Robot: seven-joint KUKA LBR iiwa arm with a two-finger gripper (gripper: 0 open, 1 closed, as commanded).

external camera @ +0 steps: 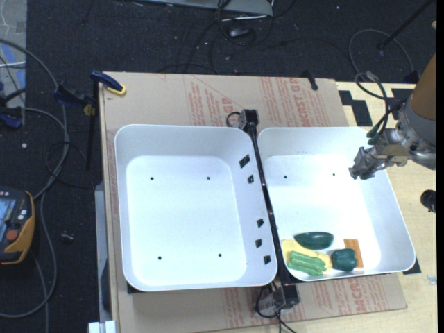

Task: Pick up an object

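My gripper [362, 166] hangs over the right bin's [326, 186] far right side, close to its right wall, with nothing visible between its fingers. Several small objects lie in that bin's near corner: a dark green oval piece [313, 240], a light green ridged piece [306, 262] on a yellow one [291, 247], a teal rounded piece [344, 259] and an orange block [353, 245]. The gripper is well away from them, toward the far side.
The left bin [184, 200] sits beside the right one, with black clips [258, 207] along the shared divider. Both rest on a cardboard sheet [208, 96]. Cables and a blue and yellow clamp [107, 83] lie beyond the far left corner.
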